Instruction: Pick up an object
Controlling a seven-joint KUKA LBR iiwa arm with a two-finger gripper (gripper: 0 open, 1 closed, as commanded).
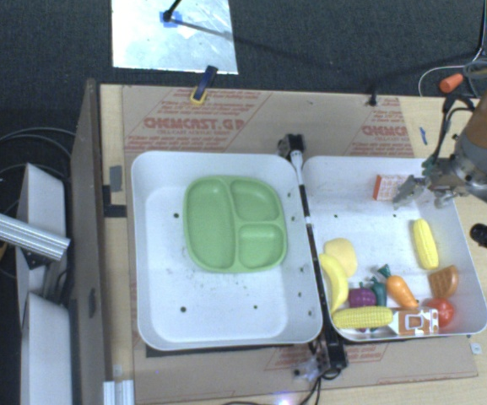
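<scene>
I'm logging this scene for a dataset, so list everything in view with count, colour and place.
Bins: two, white, side by side on the bench.
Divided plate: one, green, left bin.
Small box: one, orange and white, right bin, far side.
Corn cobs: two, yellow, right bin.
Banana: one, yellow, right bin.
Carrot: one, orange, right bin.
Tomato: one, red, near corner.
Gripper: one, grey, over the right bin's far side.

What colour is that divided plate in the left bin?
Pale green. The divided plate shows plainly in the camera view, lying in the left bin.
</scene>
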